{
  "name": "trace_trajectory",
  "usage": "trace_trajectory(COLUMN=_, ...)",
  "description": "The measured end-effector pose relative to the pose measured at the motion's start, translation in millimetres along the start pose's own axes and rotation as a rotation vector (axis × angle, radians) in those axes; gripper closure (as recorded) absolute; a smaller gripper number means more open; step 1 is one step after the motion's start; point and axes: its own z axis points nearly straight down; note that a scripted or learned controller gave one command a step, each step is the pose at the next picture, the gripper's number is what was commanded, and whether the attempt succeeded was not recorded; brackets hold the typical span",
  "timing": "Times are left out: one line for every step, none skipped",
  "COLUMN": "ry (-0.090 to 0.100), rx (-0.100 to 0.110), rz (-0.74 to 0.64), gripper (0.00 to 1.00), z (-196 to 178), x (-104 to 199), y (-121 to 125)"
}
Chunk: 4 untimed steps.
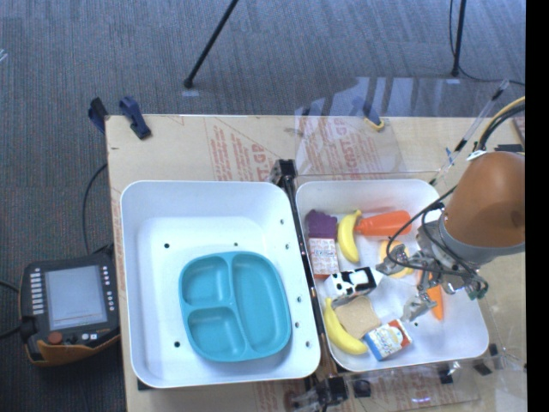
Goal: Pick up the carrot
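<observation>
The carrot (383, 222) is lying in the far part of the right bin (473, 343), its long axis running left to right across the view and its left end just beside a banana (347, 235). The gripper (426, 302) is hanging nearer to the camera and a little to the right of it, so I judge the coming move is needing a shift toward the far wall. Whether the gripper is released or clenched I cannot tell.
</observation>
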Motion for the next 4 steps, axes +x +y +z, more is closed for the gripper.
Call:
trace_trajectory(ry=-0.007, rx=-0.001, rz=-0.003, gripper=1.00, z=-11.6, x=-3.3, y=1.6)
trace_trajectory(ry=0.000, rx=-0.002, rz=-0.328, gripper=1.00, z=-0.4, x=40.3, y=-19.3)
trace_trajectory(ry=-0.011, rx=0.004, rz=-0.293, gripper=1.00, z=-79.1, x=8.3, y=33.0)
trace_trajectory(ry=-0.002, rx=-0.001, rz=-0.421, gripper=1.00, z=-103.5, x=33.5, y=87.4)
